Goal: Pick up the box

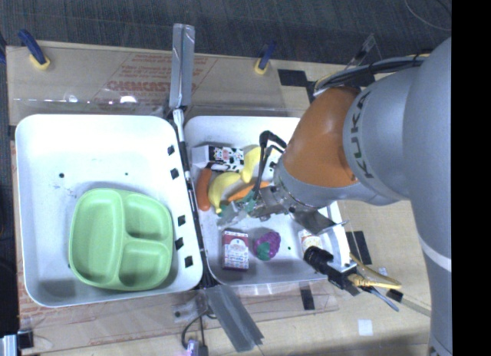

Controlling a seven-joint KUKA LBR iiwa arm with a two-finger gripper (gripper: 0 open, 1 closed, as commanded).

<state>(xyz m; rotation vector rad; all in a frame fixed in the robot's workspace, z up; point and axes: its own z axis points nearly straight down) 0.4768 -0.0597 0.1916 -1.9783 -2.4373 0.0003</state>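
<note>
Box (235, 249) lies untouched at the right bin's (288, 273) six o'clock; gripper (247, 207) hovers at its twelve o'clock — jaw state I cannot tell — pickup not begun.

The grey arm (399, 140) carries the letters "KU" in dark print on its casing just right of the orange band, running sideways in the view; the rest of the word is hidden. On the far part of the bench (153, 74), beyond the left bin, there is red printing, too faint to read. The small box (235, 249) bears a printed label, too small to read.
</note>
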